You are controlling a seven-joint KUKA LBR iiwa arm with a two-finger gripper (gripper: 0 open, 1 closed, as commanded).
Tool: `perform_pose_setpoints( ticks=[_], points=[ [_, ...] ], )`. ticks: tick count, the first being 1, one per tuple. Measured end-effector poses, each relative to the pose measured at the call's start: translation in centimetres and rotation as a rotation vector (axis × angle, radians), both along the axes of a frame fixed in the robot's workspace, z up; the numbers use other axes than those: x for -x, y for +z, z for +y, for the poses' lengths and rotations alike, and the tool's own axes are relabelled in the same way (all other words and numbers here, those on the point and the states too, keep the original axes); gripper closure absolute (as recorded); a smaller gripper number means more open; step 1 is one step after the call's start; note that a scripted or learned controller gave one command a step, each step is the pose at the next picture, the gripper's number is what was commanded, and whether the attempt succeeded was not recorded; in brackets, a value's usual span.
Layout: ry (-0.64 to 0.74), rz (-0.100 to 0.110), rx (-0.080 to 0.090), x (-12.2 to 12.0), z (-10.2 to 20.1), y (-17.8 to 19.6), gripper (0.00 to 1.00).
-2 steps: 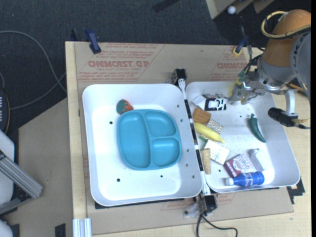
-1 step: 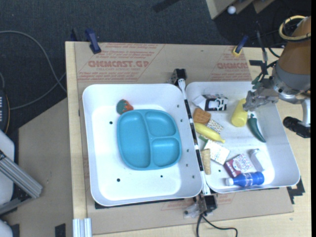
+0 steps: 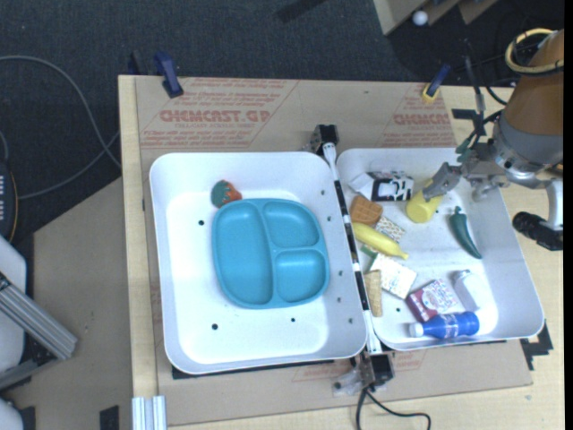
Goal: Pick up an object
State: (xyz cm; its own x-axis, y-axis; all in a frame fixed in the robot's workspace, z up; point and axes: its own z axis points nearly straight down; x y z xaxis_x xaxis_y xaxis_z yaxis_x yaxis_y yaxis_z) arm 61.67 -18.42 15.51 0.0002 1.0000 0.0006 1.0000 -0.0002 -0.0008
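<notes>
My gripper (image 3: 463, 184) hangs over the far part of the right bin (image 3: 524, 280), under the grey arm with its orange band. Just to its lower left lies a round yellow object (image 3: 419, 209); whether they touch is unclear. A green pepper (image 3: 466, 233) lies a little nearer the front. Further left in the same bin are a black-and-white item (image 3: 391, 189), a brown piece (image 3: 364, 210) and a yellow banana (image 3: 377, 239). Toward the front lie a white box (image 3: 395, 277), a dark red packet (image 3: 433, 299) and a blue tube (image 3: 448, 327).
The left bin (image 3: 179, 240) holds a blue divided plate (image 3: 269, 251) and a small orange-and-green toy (image 3: 226, 192) at its back. A black clamp (image 3: 325, 137) sits where the bins meet at the rear. Blue clips (image 3: 167, 74) pin the cardboard base.
</notes>
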Motion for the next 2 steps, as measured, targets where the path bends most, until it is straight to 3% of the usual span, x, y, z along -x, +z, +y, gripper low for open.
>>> perform_pose_setpoints(
  ticks=[1, 2],
  points=[
    [0.001, 0.001, -0.001, -0.1, 4.7, -7.1, 0.00],
    [-0.001, 0.002, -0.001, -0.1, 4.6, -6.1, 1.00]
  ],
)
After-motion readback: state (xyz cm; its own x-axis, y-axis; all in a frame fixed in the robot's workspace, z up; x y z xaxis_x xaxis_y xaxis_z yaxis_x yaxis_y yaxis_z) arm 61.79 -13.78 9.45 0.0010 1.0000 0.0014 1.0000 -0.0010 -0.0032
